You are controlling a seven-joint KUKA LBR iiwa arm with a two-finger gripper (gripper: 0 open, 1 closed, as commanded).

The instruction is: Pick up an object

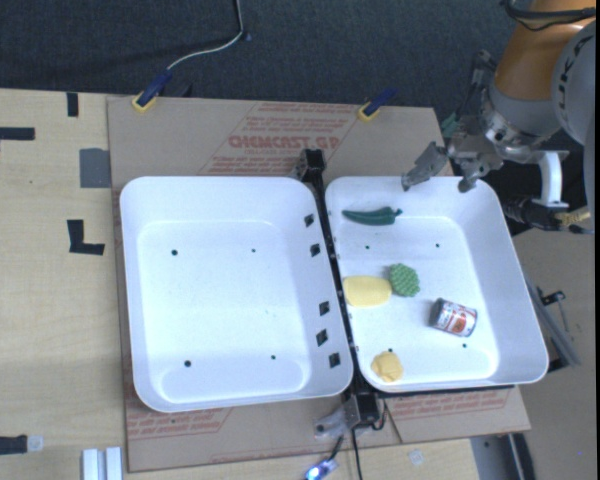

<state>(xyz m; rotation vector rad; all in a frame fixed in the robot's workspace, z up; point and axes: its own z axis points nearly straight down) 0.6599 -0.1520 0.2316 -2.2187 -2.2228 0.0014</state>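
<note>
Tool of my arm hangs over the far edge of the right bin, its 2 fingers spread wide with nothing between them. Inside that bin I count 5 objects. A dark green pepper lies near the far wall, closest to the tool but apart from it. A yellow lump touches a green leafy piece mid-bin. A small can lies on its side to their right, and a yellow-orange piece sits near the front wall. Beside it on the table I see the left bin.
</note>
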